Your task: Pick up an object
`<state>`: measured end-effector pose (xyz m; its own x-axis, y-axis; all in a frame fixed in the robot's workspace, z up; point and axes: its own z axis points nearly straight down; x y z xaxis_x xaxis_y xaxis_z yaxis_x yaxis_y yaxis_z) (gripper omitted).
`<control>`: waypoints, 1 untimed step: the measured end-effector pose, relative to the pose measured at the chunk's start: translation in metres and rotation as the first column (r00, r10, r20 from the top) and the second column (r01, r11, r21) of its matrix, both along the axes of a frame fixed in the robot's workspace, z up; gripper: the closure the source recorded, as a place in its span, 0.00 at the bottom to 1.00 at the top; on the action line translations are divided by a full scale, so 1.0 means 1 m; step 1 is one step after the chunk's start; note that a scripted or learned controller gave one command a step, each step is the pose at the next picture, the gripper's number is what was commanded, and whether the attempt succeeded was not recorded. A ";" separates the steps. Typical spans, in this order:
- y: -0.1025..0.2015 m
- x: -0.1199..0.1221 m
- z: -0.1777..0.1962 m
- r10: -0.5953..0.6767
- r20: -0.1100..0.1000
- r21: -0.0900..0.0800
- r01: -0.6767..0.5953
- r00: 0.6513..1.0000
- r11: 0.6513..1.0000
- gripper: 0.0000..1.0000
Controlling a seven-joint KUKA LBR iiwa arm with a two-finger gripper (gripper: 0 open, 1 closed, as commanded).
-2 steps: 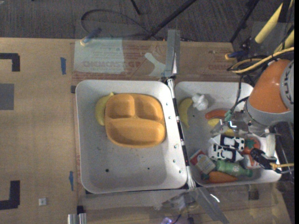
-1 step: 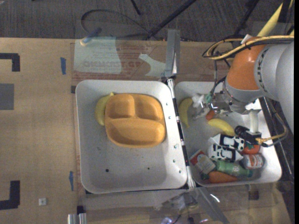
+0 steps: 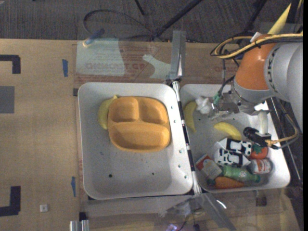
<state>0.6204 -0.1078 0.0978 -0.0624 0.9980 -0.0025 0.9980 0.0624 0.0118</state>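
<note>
While tool (image 3: 215, 105) hovers in right bin (image 3: 281, 177), grip state can't be told.
Nearest pick: banana (image 3: 227, 129) just below; drop straight, center on it, avoid bin wall.

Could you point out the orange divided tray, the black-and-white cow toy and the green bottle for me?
Orange plastic divided tray (image 3: 139, 123): camera view, on its central ridge.
Black-and-white cow-patterned toy (image 3: 233, 151): camera view, on its spotted body.
Green plastic bottle lying on its side (image 3: 239, 173): camera view, on the middle of its barrel.
</note>
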 end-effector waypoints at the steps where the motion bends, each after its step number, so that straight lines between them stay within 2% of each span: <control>1: 0.019 0.028 0.145 -0.165 -0.008 0.001 0.165 0.986 0.986 1.00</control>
<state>0.6485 -0.0886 0.2423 0.1036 0.9946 -0.0011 0.9946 -0.1036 0.0038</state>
